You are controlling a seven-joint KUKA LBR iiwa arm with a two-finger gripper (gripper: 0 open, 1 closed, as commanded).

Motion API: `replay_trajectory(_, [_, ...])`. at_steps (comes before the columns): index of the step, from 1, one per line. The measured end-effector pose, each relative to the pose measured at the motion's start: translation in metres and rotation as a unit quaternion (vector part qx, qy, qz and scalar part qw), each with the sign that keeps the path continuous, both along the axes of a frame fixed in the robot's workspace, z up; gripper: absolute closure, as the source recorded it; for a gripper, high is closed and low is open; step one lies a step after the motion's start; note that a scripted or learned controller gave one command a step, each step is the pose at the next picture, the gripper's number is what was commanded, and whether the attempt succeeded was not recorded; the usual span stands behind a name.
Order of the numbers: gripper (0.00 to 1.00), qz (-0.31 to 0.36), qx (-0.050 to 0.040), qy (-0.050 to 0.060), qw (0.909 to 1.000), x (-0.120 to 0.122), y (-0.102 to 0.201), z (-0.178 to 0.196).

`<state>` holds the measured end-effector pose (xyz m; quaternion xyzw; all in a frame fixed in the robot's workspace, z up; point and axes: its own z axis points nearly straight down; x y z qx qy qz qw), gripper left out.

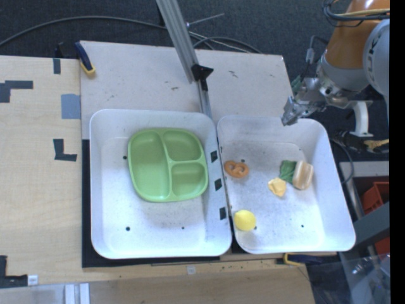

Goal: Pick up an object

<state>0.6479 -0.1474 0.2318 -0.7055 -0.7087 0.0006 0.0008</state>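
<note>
The right bin (316, 230) holds an orange pretzel-shaped piece (236, 168), a yellow ball (245, 220), a small yellow wedge (277, 187), a green leaf-like piece (288, 170) and a tan bread-like roll (303, 175). My gripper (291, 115) hangs above the bin's far right corner, well away from all of them, with nothing between its fingers. The grey arm with its orange band comes in from the upper right.
In the left bin (104, 233) lies a green divided plate (168, 164). A slanted metal bar (180, 33) crosses the bench behind the bins. Cables run at the back and right edge.
</note>
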Motion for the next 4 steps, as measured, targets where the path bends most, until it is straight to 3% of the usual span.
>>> replay_trajectory(4, [1.0,0.002,0.0,0.0,1.0,-0.031,0.234,-0.021])
